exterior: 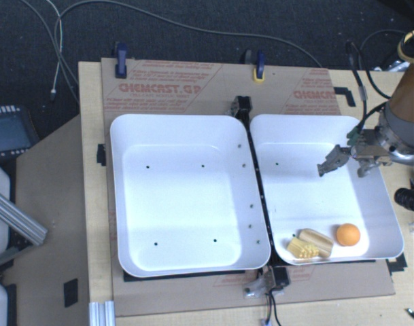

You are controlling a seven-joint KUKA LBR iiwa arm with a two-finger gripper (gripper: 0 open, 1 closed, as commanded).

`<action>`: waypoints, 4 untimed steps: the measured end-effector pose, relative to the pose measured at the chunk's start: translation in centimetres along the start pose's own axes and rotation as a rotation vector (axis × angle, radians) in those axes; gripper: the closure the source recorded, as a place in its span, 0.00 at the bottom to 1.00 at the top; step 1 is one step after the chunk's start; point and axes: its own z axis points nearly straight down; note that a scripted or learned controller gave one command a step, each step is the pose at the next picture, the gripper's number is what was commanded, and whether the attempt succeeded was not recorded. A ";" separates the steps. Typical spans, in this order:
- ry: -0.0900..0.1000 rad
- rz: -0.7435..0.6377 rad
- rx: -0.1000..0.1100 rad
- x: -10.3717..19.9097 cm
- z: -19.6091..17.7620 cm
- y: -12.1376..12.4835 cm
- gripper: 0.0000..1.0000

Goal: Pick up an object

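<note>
my pincer [348, 161] spread wide over right bin [295, 141], holding nothing, orange ball [348, 234] and yellow corn piece [310, 244] at near edge, well apart from me

Only legible text: red print on the clear protective sheet [193, 87] over the bench [91, 182], at 12 o'clock behind the left bin [125, 134]. Reads approx. "CHEMCAST GP", mirrored/upside down. Same red print repeats at 1 o'clock behind the right bin [308, 124], too faint to read w/ certainty. No other labels or nos. legible.
</note>
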 end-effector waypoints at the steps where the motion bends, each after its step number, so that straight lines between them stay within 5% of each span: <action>1: 0.004 -0.013 0.000 15.0 -0.1 0.9 0.00; 2: 0.000 0.000 0.000 14.2 -0.2 0.9 0.00; 3: 0.000 -0.002 -0.005 15.3 -5.2 8.2 0.00; 4: 0.000 0.002 0.009 13.1 3.4 2.4 0.00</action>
